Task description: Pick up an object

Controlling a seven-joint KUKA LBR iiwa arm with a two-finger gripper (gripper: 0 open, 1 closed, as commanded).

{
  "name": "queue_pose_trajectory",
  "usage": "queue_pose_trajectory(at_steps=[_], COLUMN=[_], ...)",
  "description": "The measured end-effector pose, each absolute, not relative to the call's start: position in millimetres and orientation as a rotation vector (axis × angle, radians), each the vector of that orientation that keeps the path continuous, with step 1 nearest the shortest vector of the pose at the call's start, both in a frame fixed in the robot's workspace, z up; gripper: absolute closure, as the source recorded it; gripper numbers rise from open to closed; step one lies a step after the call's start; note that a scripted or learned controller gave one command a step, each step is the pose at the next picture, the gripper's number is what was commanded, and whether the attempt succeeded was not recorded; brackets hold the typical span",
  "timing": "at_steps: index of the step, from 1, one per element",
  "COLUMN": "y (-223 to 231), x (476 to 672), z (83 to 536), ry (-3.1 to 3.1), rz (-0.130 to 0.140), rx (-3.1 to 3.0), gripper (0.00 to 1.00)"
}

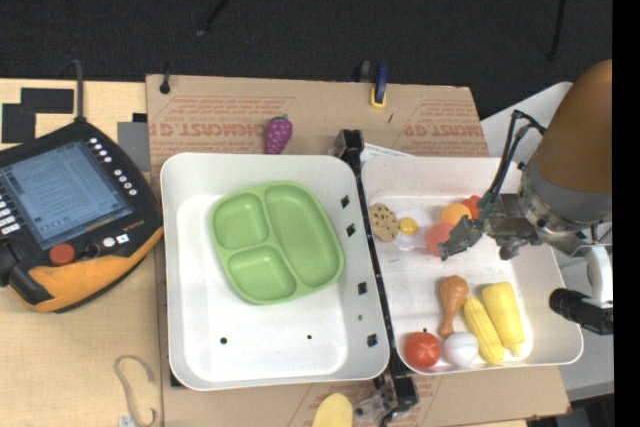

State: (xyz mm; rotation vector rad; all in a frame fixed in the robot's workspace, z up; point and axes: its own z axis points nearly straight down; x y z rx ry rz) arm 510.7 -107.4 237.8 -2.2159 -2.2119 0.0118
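Over the right bin [560, 260], my gripper [462, 237] sits low near the upper-mid part, reaching in from the right. Fingers are dark and blurred at this res; can't tell if spread or closed, and nothing visibly sits between them.

Nearest candidate: red/orange toy pieces [452, 220], touching or just beside the tip on its upper-left side. Can't separate them, prob 2 items w/ no clear long axis. Cookie [382, 221] and a small yellow piece [407, 227] lie further left, near the divider.

Other objs are toward the bin's near edge: drumstick [451, 299] just below the tip, long axis roughly vertical in view, fat end up. Corn [483, 329] and yellow block [504, 313] lie alongside each other, both long axes roughly parallel to the drumstick. Tomato [422, 348] and white egg [461, 348] are in the bottom corner.

My read: target is the red/orange cluster, so next move is a short drop, no real lateral travel.

Surface: smooth white plastic, objs may slide. Room around the cluster is OK, bin wall well apart. Left bin [190, 335] has a green divided plate [275, 240], not relevant.
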Motion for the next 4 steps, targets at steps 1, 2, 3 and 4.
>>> queue_pose_trajectory(at_steps=[1, 2, 3, 4], y=[-107.8, -113.6, -117.1, -115.2], x=[512.9, 506.4, 495.8, 495.3], z=[242.9, 183.7, 129.1, 85.1], ry=[-2.220, -2.216, -2.215, -2.219], rz=[0.002, 0.007, 0.008, 0.003], rx=[-2.221, -2.217, -2.216, -2.218], gripper=[0.00, 0.00, 0.00, 0.00])
